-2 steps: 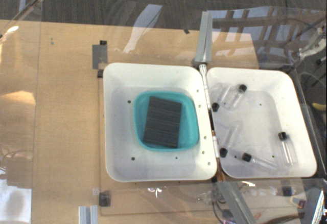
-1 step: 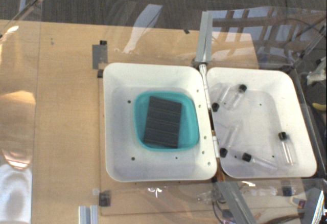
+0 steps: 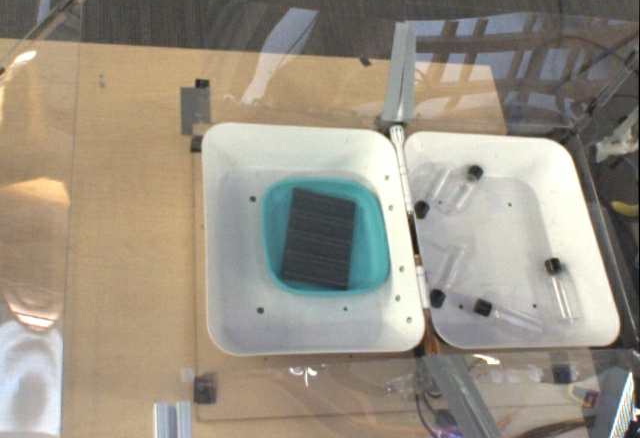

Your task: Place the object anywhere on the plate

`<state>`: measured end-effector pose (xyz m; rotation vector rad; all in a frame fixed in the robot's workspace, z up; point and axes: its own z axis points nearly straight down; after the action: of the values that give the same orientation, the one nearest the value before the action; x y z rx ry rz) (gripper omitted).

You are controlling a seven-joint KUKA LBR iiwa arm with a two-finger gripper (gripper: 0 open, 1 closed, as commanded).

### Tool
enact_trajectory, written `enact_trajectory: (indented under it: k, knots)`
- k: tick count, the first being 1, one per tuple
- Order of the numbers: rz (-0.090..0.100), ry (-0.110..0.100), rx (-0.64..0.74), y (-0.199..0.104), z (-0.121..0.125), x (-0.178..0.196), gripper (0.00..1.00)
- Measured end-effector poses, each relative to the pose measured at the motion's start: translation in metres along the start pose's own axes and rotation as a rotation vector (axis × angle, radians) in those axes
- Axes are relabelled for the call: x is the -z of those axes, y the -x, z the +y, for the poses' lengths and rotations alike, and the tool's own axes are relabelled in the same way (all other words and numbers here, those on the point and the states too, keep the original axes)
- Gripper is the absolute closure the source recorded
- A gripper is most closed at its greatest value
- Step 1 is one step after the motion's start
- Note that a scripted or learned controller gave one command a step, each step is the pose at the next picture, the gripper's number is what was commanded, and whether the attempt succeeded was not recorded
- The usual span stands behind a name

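A teal plate [image 3: 373, 244] sits in the middle of the left white bin [image 3: 232, 256]. A dark grey ridged rectangular block [image 3: 319, 237] lies flat on the plate, its long side running near to far. It covers most of the plate's centre, with teal rim showing all around it.
The right white bin [image 3: 585, 216] holds several clear plastic vials with black caps: one near the far left [image 3: 457, 186], one at the right [image 3: 560, 288], one near the front [image 3: 505, 313]. A metal divider bar [image 3: 398, 86] runs back from between the bins.
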<state>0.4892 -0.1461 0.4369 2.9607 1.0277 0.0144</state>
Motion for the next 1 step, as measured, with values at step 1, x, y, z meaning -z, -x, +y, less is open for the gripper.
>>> enact_trajectory:
  k: [1]
  knots:
    - [-0.002, -0.001, -0.23, 0.0306, 0.0376, -0.0008, 0.0]
